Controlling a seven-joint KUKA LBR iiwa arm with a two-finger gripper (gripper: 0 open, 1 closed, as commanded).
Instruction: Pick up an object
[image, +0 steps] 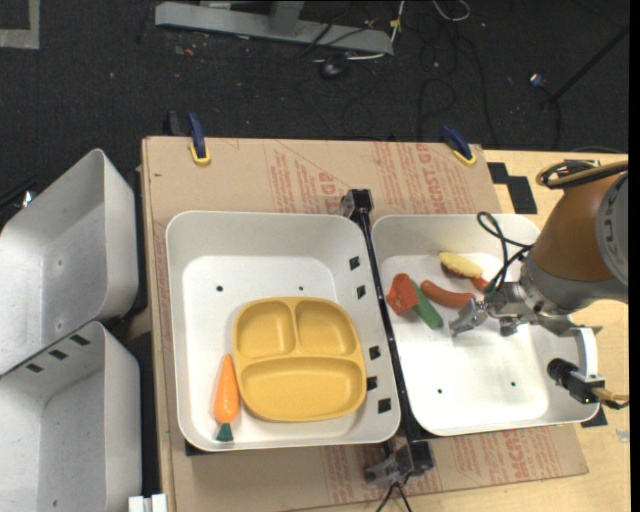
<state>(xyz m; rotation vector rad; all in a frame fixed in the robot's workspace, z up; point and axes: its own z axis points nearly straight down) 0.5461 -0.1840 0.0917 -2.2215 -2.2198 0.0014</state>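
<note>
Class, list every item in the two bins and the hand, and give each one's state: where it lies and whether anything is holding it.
Yellow divided plate: flat in the left bin, compartments bare.
Carrot: lying beside the plate's left edge, unheld.
Red and green pepper: lying in the right bin, unheld.
Sausage: lying beside the pepper, unheld.
Yellow food piece: lying near the bin's back, unheld.
Hand: low over the right bin, holding nothing.

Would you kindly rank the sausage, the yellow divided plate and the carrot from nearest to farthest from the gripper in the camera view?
Measured from the gripper in the right bin:
1. Sausage, same bin, just up and left of the gripper.
2. Yellow divided plate, middle of the left bin.
3. Carrot, against the plate's left edge, farthest away.
</note>
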